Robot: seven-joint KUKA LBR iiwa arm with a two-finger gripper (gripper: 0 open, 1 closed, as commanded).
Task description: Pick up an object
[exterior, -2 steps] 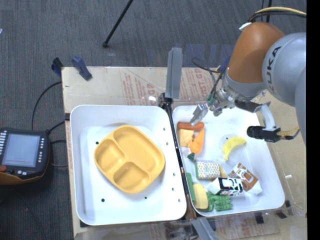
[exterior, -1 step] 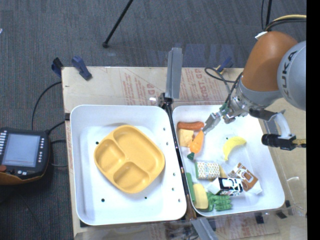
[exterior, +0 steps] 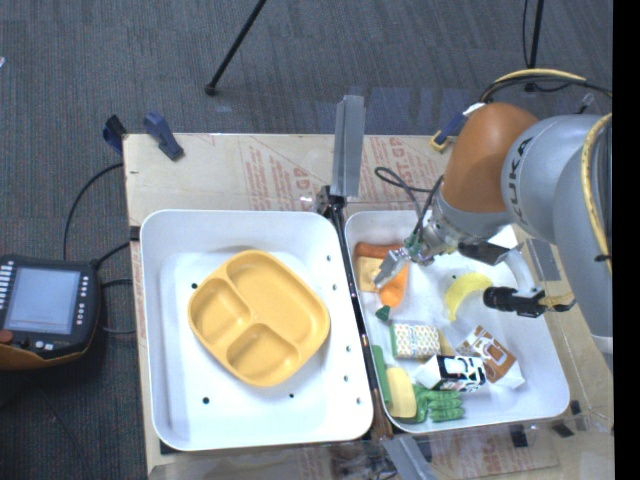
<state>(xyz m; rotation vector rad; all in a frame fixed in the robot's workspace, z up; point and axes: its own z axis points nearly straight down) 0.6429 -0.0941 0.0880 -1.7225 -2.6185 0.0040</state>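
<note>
A yellow divided plate lies in the left white bin. A handheld control screen rests on the grey carpet left of the bench, and a blue clamp grips the bench's far edge.

tray yellow | bins white | banana yellow | carrot orange | arm grey

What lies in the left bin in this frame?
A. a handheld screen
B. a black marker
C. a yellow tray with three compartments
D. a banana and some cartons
C: the yellow tray lies alone in the left bin, while the banana and the cartons are in the right bin.
</note>
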